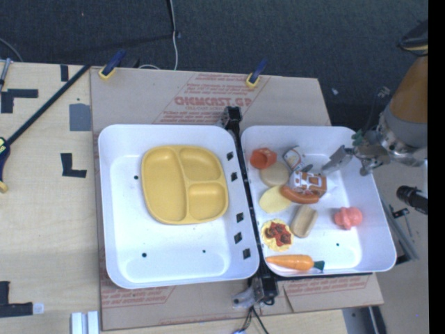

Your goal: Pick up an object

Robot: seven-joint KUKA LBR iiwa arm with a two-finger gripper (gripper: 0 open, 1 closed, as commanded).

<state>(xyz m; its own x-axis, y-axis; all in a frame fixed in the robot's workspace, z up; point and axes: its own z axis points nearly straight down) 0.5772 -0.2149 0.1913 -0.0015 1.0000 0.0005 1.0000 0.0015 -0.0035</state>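
While the arm is reaching in from the right, its gripper (342, 157) is hanging over the upper right part of the right bin (367, 207), and whether it is spread or pressed together I cannot tell from this angle. Nothing is showing between its tips, so nothing is picked yet. It is sitting just right of the crowded pile, probably lining up on something there.

That right bin is carrying all the candidates: a small orange-red piece (263, 158) near the divider, a sausage-like toy with a white top (306, 186) in the middle, a pale yellow piece (274, 200) beside it, a tan bun-like piece (303, 221), a little round pizza (277, 233), a carrot (292, 261) lying along the front wall, and a pink lump (348, 218) sitting apart on the right, the easiest target by my reckoning.

Over in the left bin (125, 256), a yellow divided plate (184, 184) is lying flat with nothing in its compartments. Both bins are resting on a cardboard sheet (208, 99) clamped to the surface.
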